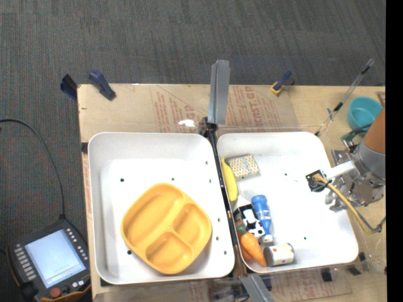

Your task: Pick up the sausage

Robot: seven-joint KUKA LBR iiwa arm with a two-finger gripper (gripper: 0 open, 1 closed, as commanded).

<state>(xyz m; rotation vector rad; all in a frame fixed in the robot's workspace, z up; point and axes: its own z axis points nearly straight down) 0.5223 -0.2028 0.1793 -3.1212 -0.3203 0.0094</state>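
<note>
1. A grey screen box [47, 260] is seen on the floor at the near left.
2. A short pale roll with a brown end [279, 254] is found at the near edge of the right bin [315, 150]. It is taken to be the sausage, though this cannot be told for sure.
3. An orange carrot [252, 247] is laid just beside it, on its left.
4. A blue bottle [261, 212] is placed a little farther back, with a yellow banana [230, 181] and a dotted block [243, 165] behind it.
5. A yellow plate [167, 228] with three parts is held in the left bin [107, 168].
6. The gripper [337, 190] is held over the right side of the right bin, well apart from the roll. Whether it is spread or pressed together cannot be told. Nothing is seen held in it.
7. The arm [378, 146] is stretched in from the right.
8. A teal bowl [365, 112] and a grey post [220, 93] are seen at the far side.
</note>
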